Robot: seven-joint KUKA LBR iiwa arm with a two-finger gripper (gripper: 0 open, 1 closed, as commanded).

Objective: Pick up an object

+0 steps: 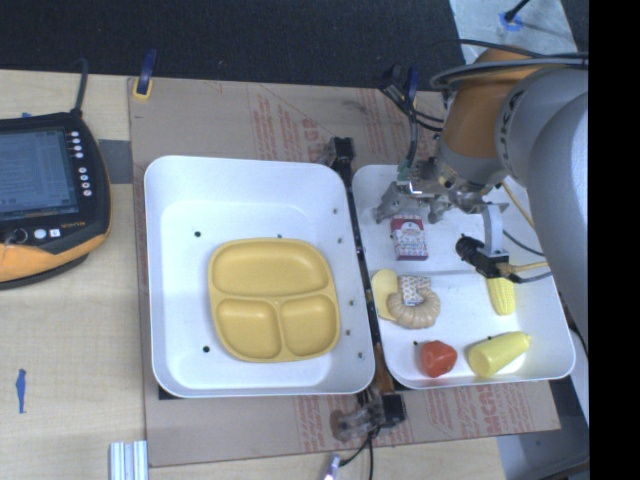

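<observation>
My arm: it comes in from the right, a grey body with an orange band, and covers the upper right corner of the right bin (555,368).
My gripper (412,206): it hangs over the far end of the right bin, just above a small red and white packet (409,238).
My jaws: too dark and cluttered with cables to read, so I cannot tell whether they stand wide or narrow, or whether they touch the packet.
Packet: lies flat in the right bin, its upper edge lost under my metal parts.
Doughnut (416,302): pale ring near the bin's middle, touching a yellow piece (384,293) at its left whose shape I cannot make out.
Tomato (436,358): red, near the front wall of the right bin.
Lemon (497,353): yellow, just right of the tomato.
Corn (501,294): small yellow cob beside a black part (480,255) of mine, which overlaps its top.
Left bin (165,268): holds a yellow divided plate (272,298) with three compartments.
Tablet (45,193): on the bench at far left, cut off by the frame edge, screen text too blurred to read.
</observation>
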